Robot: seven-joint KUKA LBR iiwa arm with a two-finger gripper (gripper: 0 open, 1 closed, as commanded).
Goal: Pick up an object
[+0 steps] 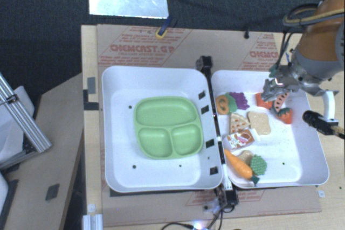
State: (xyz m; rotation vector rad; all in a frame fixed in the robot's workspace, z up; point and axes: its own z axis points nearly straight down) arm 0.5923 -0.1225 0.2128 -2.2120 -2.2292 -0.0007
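Carrot (237, 164) and broccoli (257, 164) lie at the right bin's (302, 161) near edge. Gripper (274, 90) hovers over the watermelon slice (281, 99) and strawberry (285, 114) at the far side; finger state cannot be told. Crowded toys risk a glancing, failed grasp.

The left shallow white bin (116, 132) is largely taken by a pale green three-compartment plastic tray (166, 126) at its centre; open floor runs round that tray on all sides, widest at nine and twelve o'clock. In the right shallow white bin (307, 161), toy food crowds the nine o'clock side along the black clipped divider (211, 116): a purple grape bunch (237, 99), a pizza slice (239, 123), a bread slice (260, 123), an orange carrot (238, 164); the grey arm's gripper (275, 89) occupies the one o'clock corner; bare floor lies from three to five o'clock.
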